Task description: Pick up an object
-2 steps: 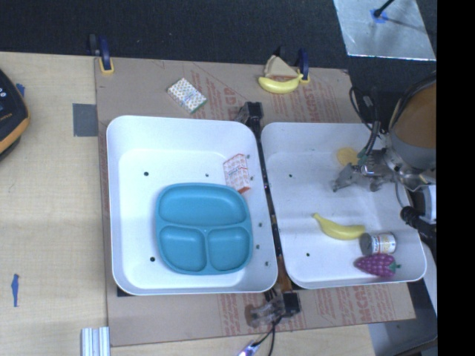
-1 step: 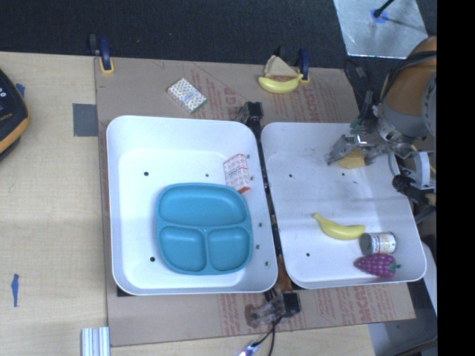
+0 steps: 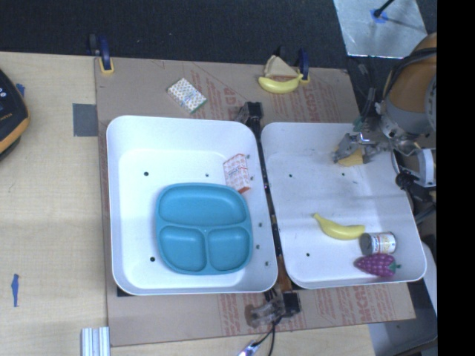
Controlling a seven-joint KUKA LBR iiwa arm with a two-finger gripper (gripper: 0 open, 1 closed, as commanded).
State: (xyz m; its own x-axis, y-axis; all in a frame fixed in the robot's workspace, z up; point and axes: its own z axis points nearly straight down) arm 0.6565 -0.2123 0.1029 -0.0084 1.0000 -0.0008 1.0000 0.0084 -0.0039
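My gripper point(image 3: 350, 151) hangs low over the far right part of the right bin point(image 3: 297, 154), reaching in from the right. A small yellow piece point(image 3: 352, 159) lies right under its tip, touching or nearly touching it. Near the front of the same bin lie a yellow banana point(image 3: 338, 228), a small can point(image 3: 378, 242) on its side and a purple bunch of grapes point(image 3: 375, 265). The left bin point(image 3: 133, 147) holds a blue divided plate point(image 3: 204, 227) and a small red-and-white carton point(image 3: 237, 173) by its right wall.
Behind the bins, on the cardboard, lie a second banana point(image 3: 280, 84) and a patterned packet point(image 3: 186, 93). A yellow-and-black device point(image 3: 9, 113) sits at the left edge of the bench. Clamps hold the cardboard at the back.
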